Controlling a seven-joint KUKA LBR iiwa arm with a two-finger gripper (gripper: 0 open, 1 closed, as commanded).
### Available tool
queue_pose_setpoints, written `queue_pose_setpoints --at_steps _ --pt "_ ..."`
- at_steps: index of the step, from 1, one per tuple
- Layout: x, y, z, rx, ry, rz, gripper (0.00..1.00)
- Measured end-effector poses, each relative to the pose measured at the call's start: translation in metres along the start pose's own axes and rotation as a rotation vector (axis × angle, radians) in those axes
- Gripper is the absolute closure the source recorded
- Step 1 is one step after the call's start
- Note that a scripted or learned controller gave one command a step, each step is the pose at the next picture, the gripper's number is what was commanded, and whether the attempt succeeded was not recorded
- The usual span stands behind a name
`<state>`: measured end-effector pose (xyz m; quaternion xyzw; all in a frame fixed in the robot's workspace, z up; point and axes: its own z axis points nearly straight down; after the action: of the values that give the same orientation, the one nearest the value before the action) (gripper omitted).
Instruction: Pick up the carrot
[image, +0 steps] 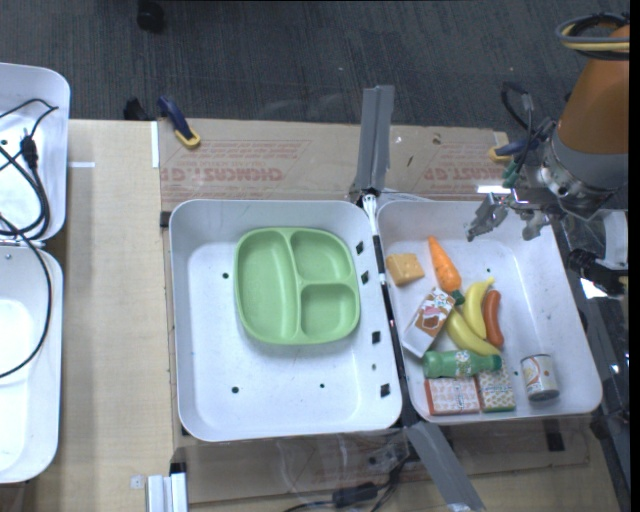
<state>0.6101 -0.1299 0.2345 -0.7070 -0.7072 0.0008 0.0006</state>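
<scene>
The carrot (443, 264) is orange and lies at a slant in the upper middle of the right bin (560, 262), its thin tip toward the back. My gripper (508, 222) hangs over the bin's back edge, up and to the right of the carrot and apart from it. It is open, and nothing sits between the fingers (481, 222).
Near the carrot lie a tan bread piece (405, 268), a small carton (432, 312), bananas (470, 318), a sausage (492, 314), a green bottle (455, 363), two flat packets (472, 392) and a can (538, 378). The left bin (200, 370) holds a green divided plate (297, 285).
</scene>
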Motion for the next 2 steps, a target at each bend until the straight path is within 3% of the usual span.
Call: queue_pose_setpoints --at_steps 1,2 --pt "0.026 0.018 0.129 -0.001 0.0 -0.45 0.0" --pt "0.024 0.019 0.119 -0.005 -0.002 -0.446 1.0"
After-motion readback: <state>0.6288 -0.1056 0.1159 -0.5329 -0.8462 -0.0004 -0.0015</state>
